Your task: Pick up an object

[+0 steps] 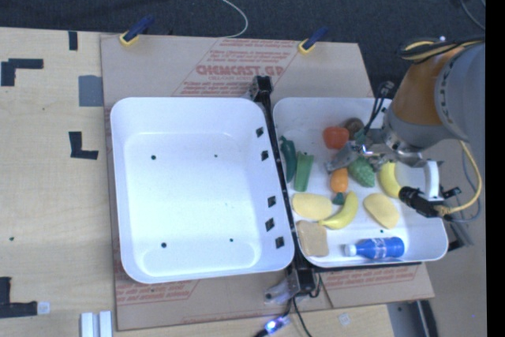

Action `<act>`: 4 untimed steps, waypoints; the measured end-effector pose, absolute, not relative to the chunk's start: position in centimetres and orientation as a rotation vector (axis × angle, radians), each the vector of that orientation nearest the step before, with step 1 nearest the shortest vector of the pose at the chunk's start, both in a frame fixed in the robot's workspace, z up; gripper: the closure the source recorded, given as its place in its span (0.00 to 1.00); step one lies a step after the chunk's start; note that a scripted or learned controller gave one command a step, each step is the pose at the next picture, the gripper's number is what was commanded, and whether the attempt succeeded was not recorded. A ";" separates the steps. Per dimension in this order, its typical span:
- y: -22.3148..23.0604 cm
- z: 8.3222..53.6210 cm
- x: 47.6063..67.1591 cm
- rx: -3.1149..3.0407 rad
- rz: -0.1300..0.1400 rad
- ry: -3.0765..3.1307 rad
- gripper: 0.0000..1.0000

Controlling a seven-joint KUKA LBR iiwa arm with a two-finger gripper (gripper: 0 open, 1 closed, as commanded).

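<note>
Gripper (353, 157) low in right bin (316, 111), among toy food near tomato (335, 136); finger state impossible to tell.

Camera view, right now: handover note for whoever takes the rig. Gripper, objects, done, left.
Gripper: down inside the right bin, among the toy food; whether it is open or shut cannot be made out, and no grasp is visible.
Objects: all in the right bin. Red tomato, green piece and small orange piece sit close around the gripper. Banana, yellow pieces, blue bottle and tan block lie nearer the front edge. Green items rest by the divider.
Done: arm has reached the pile.
Left: confirm a grasp, lift an object.
</note>
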State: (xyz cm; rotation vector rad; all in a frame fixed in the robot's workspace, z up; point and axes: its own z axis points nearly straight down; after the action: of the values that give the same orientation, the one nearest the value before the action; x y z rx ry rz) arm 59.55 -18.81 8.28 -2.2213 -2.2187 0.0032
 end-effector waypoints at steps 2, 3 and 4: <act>-18.9 8.2 66.5 -2.211 0.015 -2.205 0.00; -18.8 9.4 66.7 -2.214 0.012 -2.216 1.00; -11.5 15.0 66.9 -2.214 -0.004 -2.229 1.00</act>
State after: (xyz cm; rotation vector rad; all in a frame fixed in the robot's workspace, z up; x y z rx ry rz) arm 66.93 -11.49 14.95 -2.2140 -2.2292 -0.0039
